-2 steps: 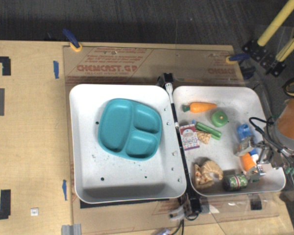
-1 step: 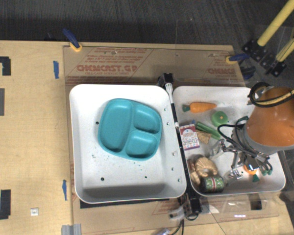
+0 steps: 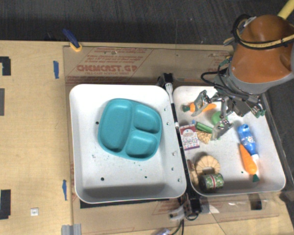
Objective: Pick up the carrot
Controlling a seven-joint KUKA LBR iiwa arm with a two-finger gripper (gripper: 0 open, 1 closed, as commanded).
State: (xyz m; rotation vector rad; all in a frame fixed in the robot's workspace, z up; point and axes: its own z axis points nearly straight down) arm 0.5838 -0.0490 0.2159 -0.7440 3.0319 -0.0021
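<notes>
From above, the wooden tabletop [image 3: 29, 146] carries two shallow white plastic bins side by side. The left bin [image 3: 83, 175] holds a teal three-compartment plastic plate [image 3: 130, 128], lying tilted toward the bin's far left part.

The grey arm with its orange band [image 3: 258, 50] enters from the upper right and hangs over the far end of the right bin [image 3: 274, 175], its wrist pointing down toward the bin floor. Below the wrist, the metal claw [image 3: 213, 114] has its fingers spread well apart, one finger [image 3: 201, 101] toward the bin's far left corner and the other [image 3: 221, 126] nearer the middle. A small orange piece [image 3: 209, 107] sits in the gap between them, but it cannot be told whether the fingers touch it. A green stick-shaped item [image 3: 204, 128] lies just beside the nearer finger.

The orange toy carrot [image 3: 248, 163] lies on the right side of the right bin, near the right wall, apart from the claw. Its far end is touching or just beside a blue-and-white bottle-shaped toy [image 3: 246, 137]. Also in this bin are a small printed card box [image 3: 189, 136], a tan ridged round toy [image 3: 208, 163] and a dark green can [image 3: 211, 181] near the front edge.
</notes>
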